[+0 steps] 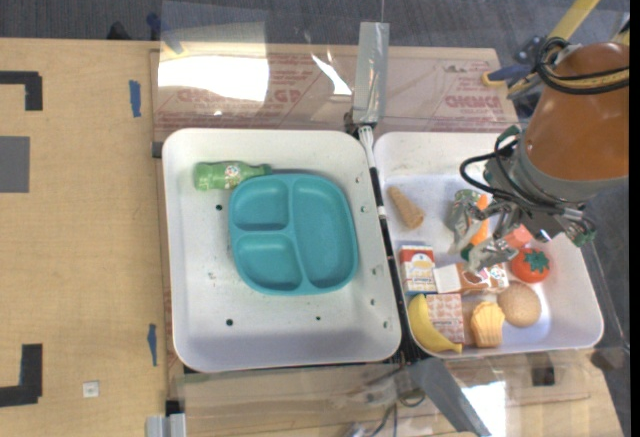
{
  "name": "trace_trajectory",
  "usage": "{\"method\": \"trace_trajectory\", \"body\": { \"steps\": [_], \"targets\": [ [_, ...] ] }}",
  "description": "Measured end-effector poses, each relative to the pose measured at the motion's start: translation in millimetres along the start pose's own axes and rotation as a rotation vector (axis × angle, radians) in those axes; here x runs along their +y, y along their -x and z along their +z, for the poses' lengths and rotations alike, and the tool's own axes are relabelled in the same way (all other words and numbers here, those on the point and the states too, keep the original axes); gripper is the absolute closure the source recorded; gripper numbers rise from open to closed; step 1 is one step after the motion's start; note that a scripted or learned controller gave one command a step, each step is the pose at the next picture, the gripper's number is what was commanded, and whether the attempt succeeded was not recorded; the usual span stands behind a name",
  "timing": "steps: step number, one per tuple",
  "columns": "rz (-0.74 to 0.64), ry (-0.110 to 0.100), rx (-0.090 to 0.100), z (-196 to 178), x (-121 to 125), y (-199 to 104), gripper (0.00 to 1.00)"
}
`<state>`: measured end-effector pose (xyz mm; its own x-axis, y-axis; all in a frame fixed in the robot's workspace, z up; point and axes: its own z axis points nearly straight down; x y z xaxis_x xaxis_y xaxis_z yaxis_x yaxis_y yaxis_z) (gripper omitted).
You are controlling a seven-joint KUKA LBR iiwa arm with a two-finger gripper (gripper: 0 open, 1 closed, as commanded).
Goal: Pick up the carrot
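A tan bench (70, 255) carries two shallow white bins side by side, with a strip of clear plastic sheeting (300, 80) lying behind them and grey carpet beyond. The arm (580, 115) comes in from the right, its orange band hanging over the right bin (430, 160), and the gripper (484, 228) is down among the toy food there. An orange piece, apparently the carrot (488, 221), sits right at the metal fingers (462, 215); whether the jaws are wide, narrow or closed on it cannot be told, since the wrist and the clutter hide the tips.

Just right of the gripper lies a tomato (531, 264). Towards the front from it sit a small red-and-white carton (417, 269), a banana (432, 325), a yellow corrugated piece (487, 324) and a round bread roll (519, 305). To its left, a little apart, a tan cone-shaped piece (406, 206) rests on the bin floor.

Well to the left, the left bin (190, 315) holds a teal divided plate (294, 233) and, touching the plate's far rim, a green bottle (228, 174) lying on its side.
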<state>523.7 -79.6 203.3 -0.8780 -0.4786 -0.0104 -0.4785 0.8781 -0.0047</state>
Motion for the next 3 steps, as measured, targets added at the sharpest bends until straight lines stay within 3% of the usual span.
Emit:
{"method": "trace_trajectory", "body": {
  "steps": [1, 2, 3],
  "targets": [
    [-0.268, 0.000, 0.000, -66.7, -12.2, -13.5, 1.00],
    [-0.333, -0.002, -0.001, 76.6, -50.4, -51.7, 1.00],
    [-0.302, -0.005, -0.002, -86.1, -48.0, -27.6, 1.00]
  ]
}}
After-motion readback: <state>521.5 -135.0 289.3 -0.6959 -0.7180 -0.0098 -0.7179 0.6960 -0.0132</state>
